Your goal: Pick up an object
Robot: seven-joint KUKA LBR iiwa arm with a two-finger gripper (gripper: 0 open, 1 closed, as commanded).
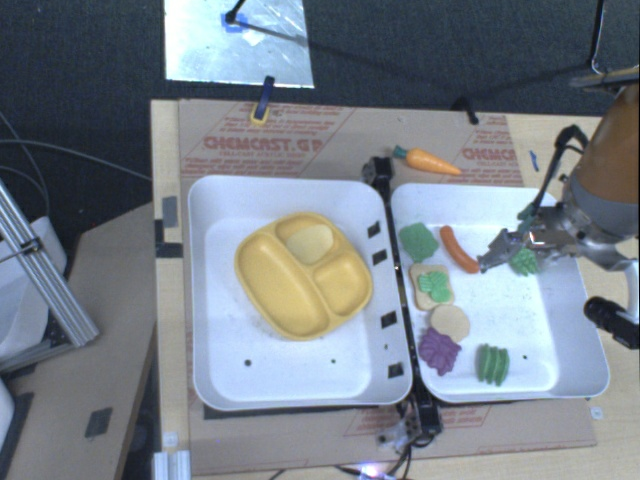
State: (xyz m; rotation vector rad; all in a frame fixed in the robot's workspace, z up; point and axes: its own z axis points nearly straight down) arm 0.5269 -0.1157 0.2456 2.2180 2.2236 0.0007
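On the desk [120, 268] sit two shallow white bins side by side, on brown cardboard [330, 138] printed with red lettering that looks like "CHEMCAST", though it is partly hard to read. At far left the left bin [215, 368] holds one yellow divided plate [303, 274] with three compartments. Behind the bins, on the cardboard, lies one toy carrot [427, 160], outside either bin. The right bin [570, 368] holds seven toy foods: one green leafy piece [418, 240], one orange-red sausage [459, 249], one tan slice topped with green [433, 286], one pale round piece [450, 321], one purple bunch of grapes [438, 350], one ribbed green piece [491, 364], and one small green piece [524, 261] near the bin's right side. At far right the grey arm reaches in; its gripper [500, 256] hangs low over the right bin, just beside that small green piece and near the sausage. Whether the gripper is clenched or released cannot be told, and nothing is seen grasped.
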